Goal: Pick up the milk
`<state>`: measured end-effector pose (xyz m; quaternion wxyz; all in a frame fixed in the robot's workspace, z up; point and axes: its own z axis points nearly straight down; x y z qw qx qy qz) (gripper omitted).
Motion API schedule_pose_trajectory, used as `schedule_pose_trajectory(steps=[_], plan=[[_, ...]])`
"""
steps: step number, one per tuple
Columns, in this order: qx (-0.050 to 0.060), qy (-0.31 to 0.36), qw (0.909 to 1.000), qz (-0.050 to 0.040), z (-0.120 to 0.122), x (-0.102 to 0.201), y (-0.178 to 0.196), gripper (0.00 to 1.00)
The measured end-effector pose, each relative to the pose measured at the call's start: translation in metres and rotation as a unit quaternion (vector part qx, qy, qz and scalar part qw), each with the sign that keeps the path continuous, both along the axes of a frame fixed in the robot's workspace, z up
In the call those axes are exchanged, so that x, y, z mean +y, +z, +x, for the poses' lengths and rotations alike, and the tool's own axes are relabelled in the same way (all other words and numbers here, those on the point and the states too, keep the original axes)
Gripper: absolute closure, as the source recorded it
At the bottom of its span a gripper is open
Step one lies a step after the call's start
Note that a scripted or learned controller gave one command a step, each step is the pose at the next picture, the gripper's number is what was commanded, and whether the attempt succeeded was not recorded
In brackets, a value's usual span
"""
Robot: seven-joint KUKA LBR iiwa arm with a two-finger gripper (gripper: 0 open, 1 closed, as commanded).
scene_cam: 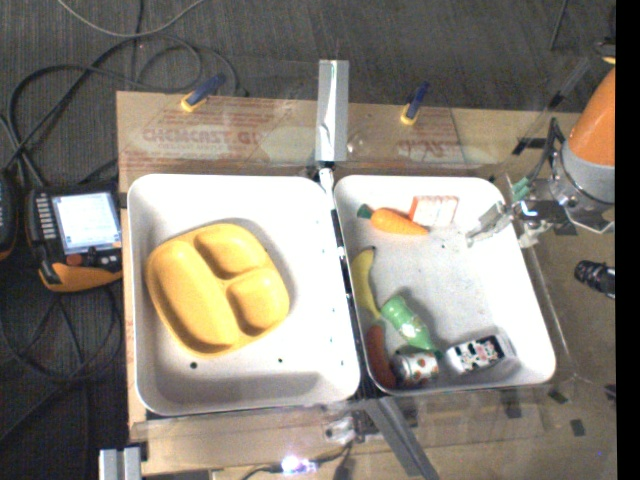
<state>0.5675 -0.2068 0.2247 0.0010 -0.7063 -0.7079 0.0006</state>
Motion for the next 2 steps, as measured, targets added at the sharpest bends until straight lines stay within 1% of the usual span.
schedule_pose_trajectory(steps=[1,2], plan=[[0.000,-0.050,0.9987,-0.0004,0.048,-0.014,-0.079,0.00],[-0.007,-0.035,0.9994,-0.0026,-0.015,0.068,-0.134,0.00]])
